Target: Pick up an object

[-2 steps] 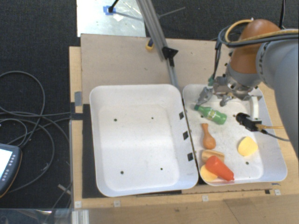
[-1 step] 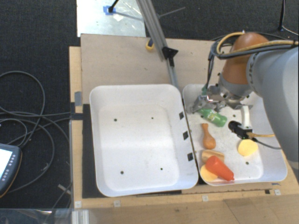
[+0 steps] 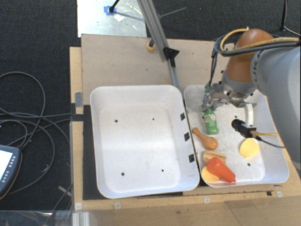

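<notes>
over right bin [image 3: 277,171], our jaws [image 3: 208,103] hover just above green bottle [image 3: 210,122]; we cannot tell whether jaws apart or together. bottle lies near bin's left wall, cap end toward jaws, brown drumstick toy [image 3: 205,138] just below. we judge bottle light, stiff, smooth plastic, likely slippery and prone to roll; we'd take it across narrow body, mid-length.

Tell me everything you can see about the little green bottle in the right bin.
The green bottle is small, likely plastic, with a pale label patch on its body and a darker top end. It lies on the floor of the right bin, its top pointing up the view toward the gripper just above it. Whether the two touch is unclear. An orange-brown drumstick-shaped toy lies just below it.
</notes>
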You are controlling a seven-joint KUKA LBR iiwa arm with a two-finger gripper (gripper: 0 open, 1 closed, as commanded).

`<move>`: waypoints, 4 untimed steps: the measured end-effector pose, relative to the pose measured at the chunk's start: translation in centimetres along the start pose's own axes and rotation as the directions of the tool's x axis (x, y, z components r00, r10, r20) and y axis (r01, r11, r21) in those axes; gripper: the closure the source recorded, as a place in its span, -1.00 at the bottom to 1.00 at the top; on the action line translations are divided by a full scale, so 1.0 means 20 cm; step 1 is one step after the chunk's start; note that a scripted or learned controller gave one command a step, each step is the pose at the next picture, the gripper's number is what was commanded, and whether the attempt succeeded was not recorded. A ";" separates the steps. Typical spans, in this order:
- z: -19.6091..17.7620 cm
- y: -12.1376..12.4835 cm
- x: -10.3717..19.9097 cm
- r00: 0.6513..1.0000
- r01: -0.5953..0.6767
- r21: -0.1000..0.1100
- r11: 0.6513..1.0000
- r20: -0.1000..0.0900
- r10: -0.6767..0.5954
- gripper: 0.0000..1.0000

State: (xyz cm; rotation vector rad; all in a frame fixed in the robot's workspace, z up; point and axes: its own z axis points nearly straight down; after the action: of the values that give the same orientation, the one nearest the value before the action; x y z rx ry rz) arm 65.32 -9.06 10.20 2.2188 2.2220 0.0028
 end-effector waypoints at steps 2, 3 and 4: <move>-0.61 0.02 0.03 1.000 0.005 -0.007 1.000 0.001 -0.005 1.00; -0.73 0.03 0.03 1.000 0.005 -0.002 1.000 0.000 -0.005 1.00; -0.67 -0.07 0.25 1.000 0.007 0.003 1.000 -0.001 -0.007 1.00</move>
State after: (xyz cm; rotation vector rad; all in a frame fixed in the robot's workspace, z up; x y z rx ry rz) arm 63.82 -4.12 23.60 2.2124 2.2317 0.0007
